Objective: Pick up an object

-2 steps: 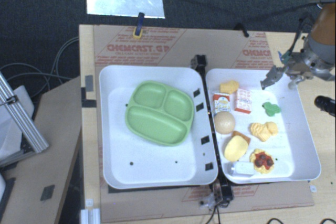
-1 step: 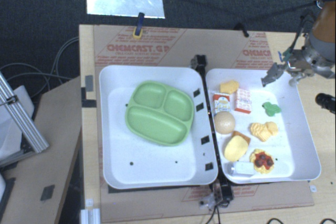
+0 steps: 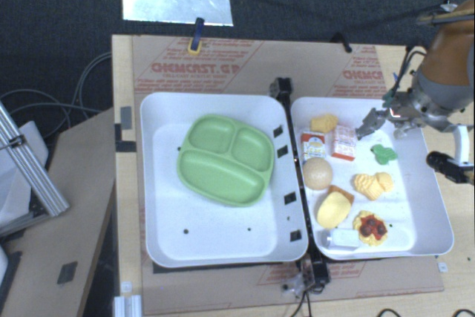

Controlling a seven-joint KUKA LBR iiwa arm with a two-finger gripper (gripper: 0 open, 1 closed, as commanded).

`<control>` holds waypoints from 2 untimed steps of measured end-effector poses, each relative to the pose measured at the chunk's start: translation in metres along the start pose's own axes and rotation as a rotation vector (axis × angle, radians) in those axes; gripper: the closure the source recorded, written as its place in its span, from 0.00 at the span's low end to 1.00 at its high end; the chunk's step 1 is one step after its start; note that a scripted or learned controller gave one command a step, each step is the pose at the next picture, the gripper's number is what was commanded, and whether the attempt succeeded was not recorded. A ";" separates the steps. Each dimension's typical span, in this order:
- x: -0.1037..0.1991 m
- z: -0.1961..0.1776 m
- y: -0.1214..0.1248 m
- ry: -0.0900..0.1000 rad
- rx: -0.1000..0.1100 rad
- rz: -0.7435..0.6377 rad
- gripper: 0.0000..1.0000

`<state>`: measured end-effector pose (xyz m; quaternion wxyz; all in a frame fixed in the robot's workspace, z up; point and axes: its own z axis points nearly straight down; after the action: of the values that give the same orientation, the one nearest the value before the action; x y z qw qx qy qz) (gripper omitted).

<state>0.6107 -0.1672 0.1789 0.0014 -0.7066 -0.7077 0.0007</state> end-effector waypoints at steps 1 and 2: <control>0.001 0.041 0.001 -0.001 -0.002 0.000 0.00; 0.002 0.090 0.003 0.000 -0.005 0.001 0.00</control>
<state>0.6133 -0.1653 0.0886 -0.0003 -0.7071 -0.7072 -0.0012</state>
